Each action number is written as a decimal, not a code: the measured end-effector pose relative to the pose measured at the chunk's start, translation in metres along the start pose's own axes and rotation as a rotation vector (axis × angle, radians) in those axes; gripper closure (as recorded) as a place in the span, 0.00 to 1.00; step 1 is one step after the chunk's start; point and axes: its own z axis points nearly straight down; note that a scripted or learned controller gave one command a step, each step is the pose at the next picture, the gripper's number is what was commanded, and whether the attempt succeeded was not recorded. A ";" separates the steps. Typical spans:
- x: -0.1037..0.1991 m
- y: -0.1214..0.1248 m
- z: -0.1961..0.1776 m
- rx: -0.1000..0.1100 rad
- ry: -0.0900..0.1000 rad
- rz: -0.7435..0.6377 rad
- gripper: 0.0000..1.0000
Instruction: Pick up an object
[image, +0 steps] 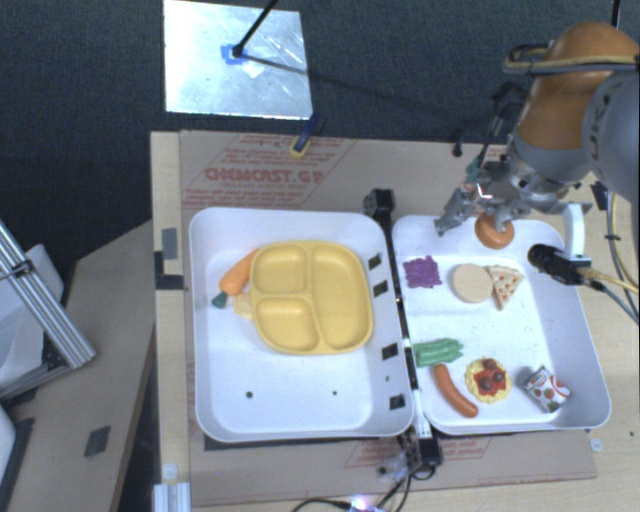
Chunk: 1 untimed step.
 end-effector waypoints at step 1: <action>0.000 0.002 -0.008 -0.014 -0.001 -0.002 0.00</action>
